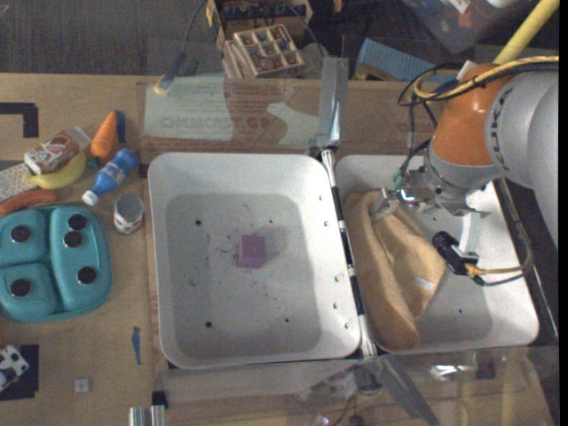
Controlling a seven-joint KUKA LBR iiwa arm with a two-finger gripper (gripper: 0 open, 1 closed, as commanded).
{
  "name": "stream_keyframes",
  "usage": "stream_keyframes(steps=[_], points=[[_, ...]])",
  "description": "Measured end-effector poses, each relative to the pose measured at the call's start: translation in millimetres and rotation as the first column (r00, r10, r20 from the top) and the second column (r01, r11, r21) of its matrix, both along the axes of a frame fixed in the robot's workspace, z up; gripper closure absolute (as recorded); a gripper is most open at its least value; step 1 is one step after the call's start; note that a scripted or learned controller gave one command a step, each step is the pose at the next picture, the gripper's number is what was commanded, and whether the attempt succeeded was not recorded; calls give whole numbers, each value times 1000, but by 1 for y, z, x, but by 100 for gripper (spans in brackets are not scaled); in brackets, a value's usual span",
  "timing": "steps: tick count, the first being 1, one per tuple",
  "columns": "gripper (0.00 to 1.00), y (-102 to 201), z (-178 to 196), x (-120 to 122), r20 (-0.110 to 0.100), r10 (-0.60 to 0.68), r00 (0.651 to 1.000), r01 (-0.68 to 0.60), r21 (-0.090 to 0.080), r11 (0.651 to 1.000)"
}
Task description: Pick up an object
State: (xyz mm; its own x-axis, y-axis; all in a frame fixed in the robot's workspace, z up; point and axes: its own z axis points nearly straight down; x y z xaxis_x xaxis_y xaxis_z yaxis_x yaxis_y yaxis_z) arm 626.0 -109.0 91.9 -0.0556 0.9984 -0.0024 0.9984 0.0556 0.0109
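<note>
My gripper (424, 204) sits low in the right bin (515, 322), at 12 o'clock of the tan bread-like object (390, 269) lying along that bin's left wall. Can't tell jaw opening or any hold; wrist blocks it. Best approach, I judge: drop straight down across its narrow width, avoid the wall. Left bin (177, 327) holds a small purple square (251, 250). Wooden bench (89, 87), toys at 9 o'clock.

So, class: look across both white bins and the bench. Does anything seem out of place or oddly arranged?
The tan cloth in the right bin lies bunched against the bin's left wall rather than flat. The left bin bears a faint purple patch like a stain. On the bench, the toy food lies in a loose heap.
</note>
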Motion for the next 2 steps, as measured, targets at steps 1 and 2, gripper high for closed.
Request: stream_keyframes(steps=[1, 2], points=[[100, -2, 11, 1, 5, -4, 1000, 4, 1, 1000], [100, 19, 95, 42, -6, 366, 931, -366, -2, 931]])
